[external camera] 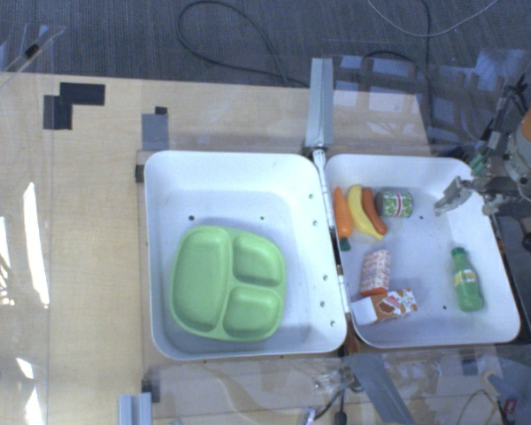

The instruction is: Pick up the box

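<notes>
Two white bins sit on the desk: the left bin [159, 237] carries a green plate [227, 282]; the right bin [425, 326] has the box [385, 305] at its near-left corner. Tool [467, 193] hovers far-right, fingers apart, unladen.

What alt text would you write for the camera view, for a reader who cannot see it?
The grey end effector hovers over the right white bin's upper right corner, apart from the small orange-and-white carton box near its lower left. A green plastic bottle lies there too; the left white bin holds a green divided plate.
</notes>
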Action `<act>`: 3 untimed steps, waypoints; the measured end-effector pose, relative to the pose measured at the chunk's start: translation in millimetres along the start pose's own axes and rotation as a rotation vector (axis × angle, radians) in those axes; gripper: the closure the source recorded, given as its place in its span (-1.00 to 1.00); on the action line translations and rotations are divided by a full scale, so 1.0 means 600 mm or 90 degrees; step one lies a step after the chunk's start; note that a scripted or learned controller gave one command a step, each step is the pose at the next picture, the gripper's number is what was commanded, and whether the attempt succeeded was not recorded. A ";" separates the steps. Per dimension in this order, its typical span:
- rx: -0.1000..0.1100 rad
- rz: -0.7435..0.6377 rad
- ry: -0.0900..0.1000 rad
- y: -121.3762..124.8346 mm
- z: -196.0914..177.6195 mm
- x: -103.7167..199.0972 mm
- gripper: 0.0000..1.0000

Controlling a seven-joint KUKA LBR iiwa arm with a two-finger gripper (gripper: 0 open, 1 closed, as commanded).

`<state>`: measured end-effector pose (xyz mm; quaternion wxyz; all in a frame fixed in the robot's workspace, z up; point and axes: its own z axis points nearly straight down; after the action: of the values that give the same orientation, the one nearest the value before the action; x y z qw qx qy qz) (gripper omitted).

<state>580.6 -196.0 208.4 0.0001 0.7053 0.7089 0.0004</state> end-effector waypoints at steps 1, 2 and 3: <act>-0.002 -0.253 0.000 -0.074 0.195 0.105 -1.00; 0.000 -0.285 -0.003 0.076 0.200 0.149 -1.00; -0.003 -0.240 -0.001 0.056 0.037 0.224 -1.00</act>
<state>613.4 -61.7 185.9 0.0020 0.5602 0.8283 0.0016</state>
